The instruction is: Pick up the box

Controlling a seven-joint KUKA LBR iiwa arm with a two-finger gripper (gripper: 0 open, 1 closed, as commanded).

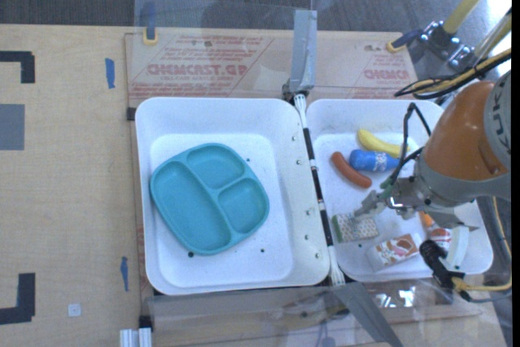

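- Two white bins sit side by side on the bench; the left bin (pixel 154 175) carries a teal divided plate (pixel 210 197), and the right bin (pixel 341 114) holds all the small items.
- In the right bin a banana (pixel 378 143) lies at the far side, a blue bottle (pixel 372 161) just near of it, and a red sausage (pixel 349 170) to their left.
- The box (pixel 396 249), small and white with red print, lies flat toward the near edge of the right bin, with a speckled sponge-like pad (pixel 355 227) just to its left.
- The gripper (pixel 375 206) hangs low over the middle of the right bin, above the pad and just far-left of the box; its fingers look spread, with nothing between them.
- As I judge it, the task is barely started: the box rests untouched on the bin floor.
- What remains is to shift toward the box, come down over it, close and lift.
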